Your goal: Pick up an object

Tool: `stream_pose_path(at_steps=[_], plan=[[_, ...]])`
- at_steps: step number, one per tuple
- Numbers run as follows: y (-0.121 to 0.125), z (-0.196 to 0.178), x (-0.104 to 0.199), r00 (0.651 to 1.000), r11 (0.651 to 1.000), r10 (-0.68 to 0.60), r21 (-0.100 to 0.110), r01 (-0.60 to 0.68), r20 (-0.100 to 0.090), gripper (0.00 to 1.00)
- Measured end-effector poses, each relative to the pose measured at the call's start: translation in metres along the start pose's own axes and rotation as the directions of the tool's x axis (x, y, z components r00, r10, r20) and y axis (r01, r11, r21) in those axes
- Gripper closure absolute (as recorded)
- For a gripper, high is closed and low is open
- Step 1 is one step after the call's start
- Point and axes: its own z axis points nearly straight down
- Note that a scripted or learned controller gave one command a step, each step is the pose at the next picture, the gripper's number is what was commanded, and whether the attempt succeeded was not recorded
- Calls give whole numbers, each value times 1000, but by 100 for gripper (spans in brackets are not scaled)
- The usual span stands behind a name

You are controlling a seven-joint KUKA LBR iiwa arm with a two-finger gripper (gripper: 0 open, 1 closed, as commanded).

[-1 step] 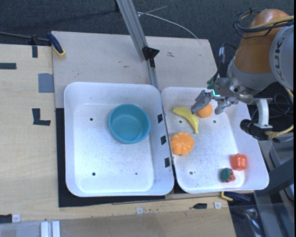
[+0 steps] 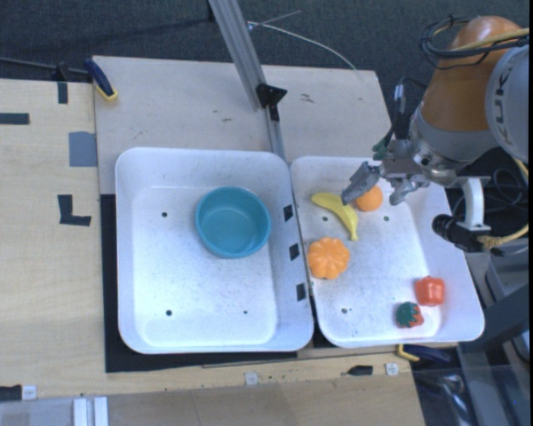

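Orange ball [image 2: 369, 201] lying in right bin [image 2: 444, 327], beside banana [image 2: 338, 212]. I am holding gripper [image 2: 379, 187] over it, fingers apart, straddling. Am advising descent centred, clearing banana before closing.

Glossy blue plastic bowl [image 2: 233, 222]; speckled white plastic bins [image 2: 151, 256].

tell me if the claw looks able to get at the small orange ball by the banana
Probably yes. The claw hangs right over the small orange ball in the right bin, nothing covers it; the banana lying close beside it might get nudged.
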Motion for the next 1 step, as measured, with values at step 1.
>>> stream_pose_path(at_steps=[1], plan=[[-1, 62, 1, 1000, 1000, 0, 4, 0, 0, 0]])
